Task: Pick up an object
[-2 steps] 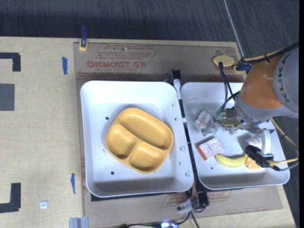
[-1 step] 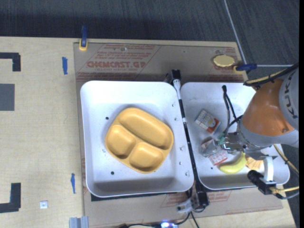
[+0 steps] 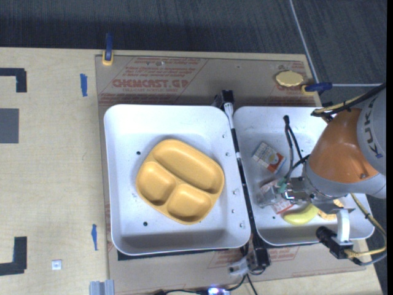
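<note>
The right bin (image 3: 258,123) holds several small objects. A small printed packet with orange and white markings (image 3: 268,155) lies near its middle. A clear crumpled plastic piece (image 3: 268,193) lies below the packet. A yellow banana-shaped object (image 3: 301,216) rests near the front. The arm reaches in from the right, and its orange band (image 3: 341,155) hangs over the bin. My gripper (image 3: 295,194) is low in the bin, between the plastic piece and the yellow object, mostly hidden under the wrist.
The left bin (image 3: 120,165) holds a large yellow three-compartment tray (image 3: 179,180). Black cables (image 3: 288,137) run over the right bin from the wrist. A tan disc (image 3: 289,78) lies on the cardboard behind the bins. A black divider bar (image 3: 236,158) runs between the bins.
</note>
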Robot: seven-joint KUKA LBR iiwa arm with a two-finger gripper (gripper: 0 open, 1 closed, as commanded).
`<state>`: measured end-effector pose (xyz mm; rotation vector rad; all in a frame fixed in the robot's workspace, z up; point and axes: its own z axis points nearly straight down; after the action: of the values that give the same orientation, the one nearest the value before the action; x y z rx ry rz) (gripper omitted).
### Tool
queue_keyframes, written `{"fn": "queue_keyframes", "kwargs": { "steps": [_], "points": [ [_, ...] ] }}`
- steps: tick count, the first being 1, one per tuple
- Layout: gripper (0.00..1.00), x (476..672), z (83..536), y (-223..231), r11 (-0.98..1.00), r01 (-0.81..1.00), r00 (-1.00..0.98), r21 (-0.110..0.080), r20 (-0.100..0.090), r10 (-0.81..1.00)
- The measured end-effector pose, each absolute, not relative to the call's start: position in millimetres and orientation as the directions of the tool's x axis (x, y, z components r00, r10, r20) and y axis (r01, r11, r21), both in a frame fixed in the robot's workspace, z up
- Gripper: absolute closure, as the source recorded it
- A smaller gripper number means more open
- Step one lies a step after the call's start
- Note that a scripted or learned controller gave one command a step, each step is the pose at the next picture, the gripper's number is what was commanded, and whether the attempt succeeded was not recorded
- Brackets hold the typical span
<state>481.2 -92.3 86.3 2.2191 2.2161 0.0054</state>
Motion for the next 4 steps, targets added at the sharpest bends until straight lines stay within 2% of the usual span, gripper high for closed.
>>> {"fn": "queue_keyframes", "kwargs": {
  "steps": [4],
  "points": [
    [0.0,481.2,86.2,-93.0,-0.001,1.0,0.001,0.007,-0.003,1.0]
  ]
}}
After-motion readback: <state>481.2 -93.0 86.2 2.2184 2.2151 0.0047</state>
